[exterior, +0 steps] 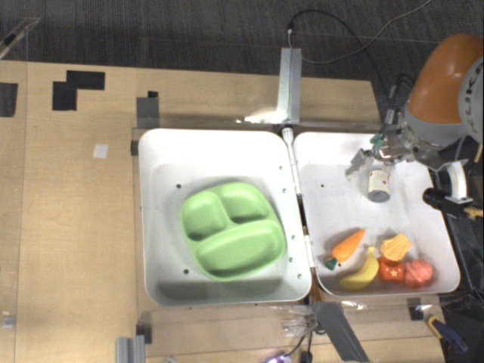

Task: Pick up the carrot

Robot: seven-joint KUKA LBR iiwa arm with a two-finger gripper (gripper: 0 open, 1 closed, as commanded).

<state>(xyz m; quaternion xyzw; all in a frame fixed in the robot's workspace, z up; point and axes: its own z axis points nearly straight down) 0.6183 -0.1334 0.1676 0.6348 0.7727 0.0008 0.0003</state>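
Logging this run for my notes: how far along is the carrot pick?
Nothing looks done yet: the carrot lies in the right bin, beside the banana. In hand: the pincer hangs over the bin's far part, apart from the carrot. Left: reaching it, gripping, lifting.

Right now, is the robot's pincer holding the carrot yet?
Pincer: hanging over the right bin, not holding the carrot, which lies lower down in that bin. Open or closed cannot be told.

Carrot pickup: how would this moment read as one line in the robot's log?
carrot: lying in right bin, near front, untouched | gripper: above bin's back part, apart from carrot | pickup: not yet done
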